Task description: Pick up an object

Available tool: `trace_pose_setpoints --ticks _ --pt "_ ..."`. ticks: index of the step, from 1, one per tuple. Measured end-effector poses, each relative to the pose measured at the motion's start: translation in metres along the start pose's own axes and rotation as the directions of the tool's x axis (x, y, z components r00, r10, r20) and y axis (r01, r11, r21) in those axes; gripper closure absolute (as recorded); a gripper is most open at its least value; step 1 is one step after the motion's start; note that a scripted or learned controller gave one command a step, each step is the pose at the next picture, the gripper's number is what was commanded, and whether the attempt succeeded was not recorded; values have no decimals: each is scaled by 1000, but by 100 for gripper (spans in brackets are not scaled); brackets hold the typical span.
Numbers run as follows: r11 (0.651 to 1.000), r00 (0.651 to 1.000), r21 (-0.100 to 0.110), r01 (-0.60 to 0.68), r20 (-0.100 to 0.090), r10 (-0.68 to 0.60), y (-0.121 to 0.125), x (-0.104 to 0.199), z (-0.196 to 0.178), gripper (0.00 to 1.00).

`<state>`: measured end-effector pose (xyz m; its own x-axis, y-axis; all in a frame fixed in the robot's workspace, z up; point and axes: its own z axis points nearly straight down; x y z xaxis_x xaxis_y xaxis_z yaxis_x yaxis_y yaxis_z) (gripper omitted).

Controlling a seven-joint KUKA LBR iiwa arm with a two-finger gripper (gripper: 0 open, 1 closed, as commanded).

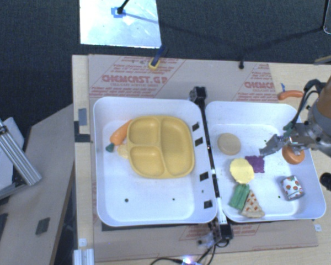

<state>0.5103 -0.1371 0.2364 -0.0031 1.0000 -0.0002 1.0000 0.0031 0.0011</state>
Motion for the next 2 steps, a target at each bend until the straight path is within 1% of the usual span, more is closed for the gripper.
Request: trace_pose_setpoints --ticks 1,2 --pt "1000 1000 3 -1 -1 1 4 4 43 0" --pt "1000 1000 4 -2 -1 2 10 -1 102 0"
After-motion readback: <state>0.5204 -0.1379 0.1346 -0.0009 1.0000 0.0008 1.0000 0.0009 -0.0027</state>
